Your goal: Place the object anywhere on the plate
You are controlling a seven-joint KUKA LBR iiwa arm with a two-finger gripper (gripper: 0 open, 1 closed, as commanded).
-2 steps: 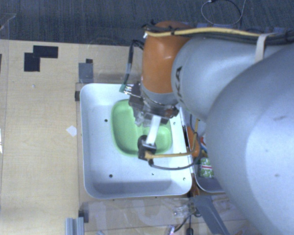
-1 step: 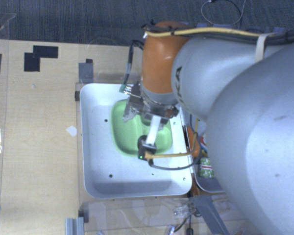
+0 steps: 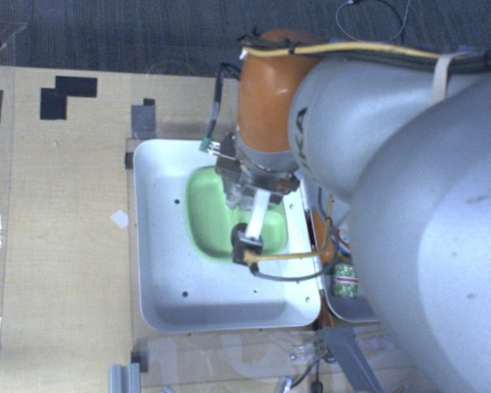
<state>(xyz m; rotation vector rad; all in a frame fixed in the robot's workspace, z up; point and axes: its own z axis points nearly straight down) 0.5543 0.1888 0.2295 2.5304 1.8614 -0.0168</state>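
A light green plate [image 3: 209, 215] lies in the left white bin [image 3: 159, 244], toward its right half. My gripper [image 3: 239, 193] hangs directly over the plate's right part, under the orange wrist band [image 3: 266, 97]. The wrist hides most of the gripper, and no object shows between it and the plate. The plate's right side is covered by the arm.
The grey arm covers most of the right bin [image 3: 352, 308]. In the strip still showing, a small green-and-white can-like thing [image 3: 344, 284] and an orange thing [image 3: 331, 250] lie near the bin's left wall. Wooden bench surface lies to the left.
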